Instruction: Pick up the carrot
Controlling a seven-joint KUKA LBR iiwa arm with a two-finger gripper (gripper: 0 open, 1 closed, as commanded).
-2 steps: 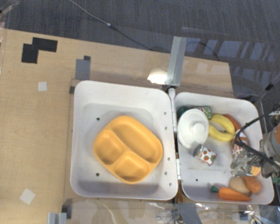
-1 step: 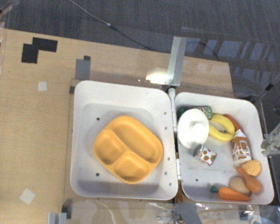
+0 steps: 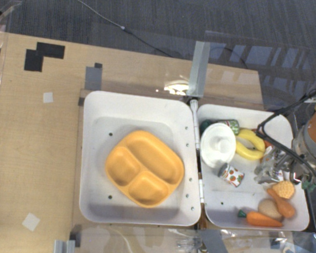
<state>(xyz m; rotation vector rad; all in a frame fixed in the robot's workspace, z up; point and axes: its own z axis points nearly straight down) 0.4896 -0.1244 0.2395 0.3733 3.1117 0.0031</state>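
Observation:
The carrot (image 3: pixel 262 219), orange with a green tip at its left end, lies along the front edge of the right bin (image 3: pixel 222 210). My gripper (image 3: pixel 271 172) hangs over the right side of that bin, above and behind the carrot, close to a round orange waffle-textured piece (image 3: pixel 283 189). Nothing shows between its fingers.
The right bin also holds a white cup (image 3: pixel 218 144), a banana (image 3: pixel 249 145), a green item (image 3: pixel 233 125), a small patterned pack (image 3: pixel 232 175), a tan potato-like piece (image 3: pixel 270 208) and an orange piece (image 3: pixel 286 208). A yellow divided plate (image 3: pixel 144 167) sits in the left bin (image 3: pixel 90 200).

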